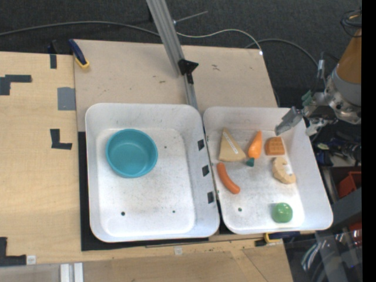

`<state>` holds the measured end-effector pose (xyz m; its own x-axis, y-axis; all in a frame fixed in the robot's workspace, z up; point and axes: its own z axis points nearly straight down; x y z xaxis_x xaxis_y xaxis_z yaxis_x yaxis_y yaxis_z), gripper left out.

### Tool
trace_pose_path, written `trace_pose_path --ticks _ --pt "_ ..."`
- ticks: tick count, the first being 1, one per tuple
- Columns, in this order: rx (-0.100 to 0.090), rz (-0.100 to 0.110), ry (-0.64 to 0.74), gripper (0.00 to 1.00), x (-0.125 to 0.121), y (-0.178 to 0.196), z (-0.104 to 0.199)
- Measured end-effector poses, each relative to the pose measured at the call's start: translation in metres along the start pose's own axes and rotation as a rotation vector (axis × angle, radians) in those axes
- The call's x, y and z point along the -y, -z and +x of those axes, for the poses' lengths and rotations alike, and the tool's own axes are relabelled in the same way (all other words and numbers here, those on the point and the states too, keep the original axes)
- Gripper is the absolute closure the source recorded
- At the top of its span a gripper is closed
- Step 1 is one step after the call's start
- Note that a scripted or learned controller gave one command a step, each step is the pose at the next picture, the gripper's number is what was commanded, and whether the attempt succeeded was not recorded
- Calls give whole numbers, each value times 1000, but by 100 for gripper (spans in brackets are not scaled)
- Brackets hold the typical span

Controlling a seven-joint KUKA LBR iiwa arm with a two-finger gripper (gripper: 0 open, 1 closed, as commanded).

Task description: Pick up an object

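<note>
The camera view looks down at a slant on two shallow white plastic bins with rounded corners, set side by side on a pale wooden bench. The left bin (100, 175), its floor speckled with dark flecks, holds a smooth, round teal bowl (131, 152) at about 10 o'clock from its middle. The right bin (314, 216) holds toy food. A tan, wedge-shaped sandwich piece (231, 147) lies at 11 o'clock from that bin's middle, and an orange carrot (254, 145) with a green tip lies just beside it, tilted. A square, orange-brown cracker-like piece (274, 146) sits at 1 o'clock. Below it, at 3 o'clock, rests a pale, rounded bread-like chunk (284, 171). A slim, curved red-orange sausage (228, 178) lies at 8 o'clock near the left wall. A glossy green ball-shaped fruit (282, 212) sits at 5 o'clock.

The grey gripper (289, 122) hangs over the right bin's upper right corner, at 1 o'clock, with nothing between its fingers; whether they are spread or pressed together I cannot tell. The arm's orange band (352, 60) shows above the wrist.
</note>
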<state>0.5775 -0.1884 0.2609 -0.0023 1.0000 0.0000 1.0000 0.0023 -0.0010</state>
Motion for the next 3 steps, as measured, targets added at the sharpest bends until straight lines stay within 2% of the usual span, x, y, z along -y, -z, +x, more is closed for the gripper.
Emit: trace_pose_path --ticks 1,3 --pt "0 0 0 0 0 0 0" --pt "-1 6 -1 0 1 -100 13"
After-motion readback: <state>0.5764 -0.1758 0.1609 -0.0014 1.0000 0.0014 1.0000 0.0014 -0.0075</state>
